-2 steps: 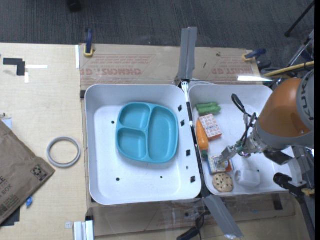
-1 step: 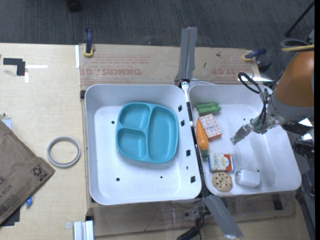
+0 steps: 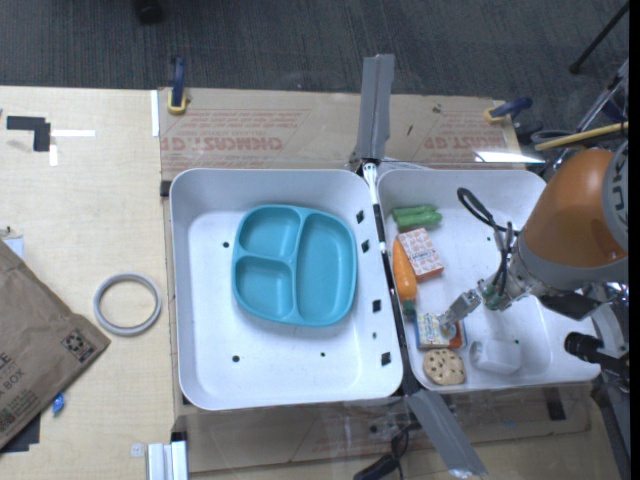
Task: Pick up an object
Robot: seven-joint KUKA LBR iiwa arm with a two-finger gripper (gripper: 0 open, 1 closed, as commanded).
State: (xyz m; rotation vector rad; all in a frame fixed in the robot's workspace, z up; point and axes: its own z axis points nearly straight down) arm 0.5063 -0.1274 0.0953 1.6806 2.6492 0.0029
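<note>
The right bin [image 3: 520, 183] holds several small things along its left side. From back to front lie a green pod [image 3: 416, 215], a red-and-white box [image 3: 421, 253], an orange carrot-like piece [image 3: 403, 274], a small printed packet [image 3: 433, 328] and a round cookie [image 3: 443, 367]. A white cup [image 3: 497, 353] lies on its side at the front right. My gripper [image 3: 452, 316] reaches in from the right, tilted down and to the left. Its tip sits right at the packet's right edge, above the cookie. No object is seen lifted.
The left bin [image 3: 200, 298] holds a teal divided plate [image 3: 295, 265]. A grey tape ring [image 3: 127, 301] and a brown cardboard box [image 3: 35, 353] lie on the bench to the left. A grey divider bar [image 3: 376, 108] stands between the bins at the back.
</note>
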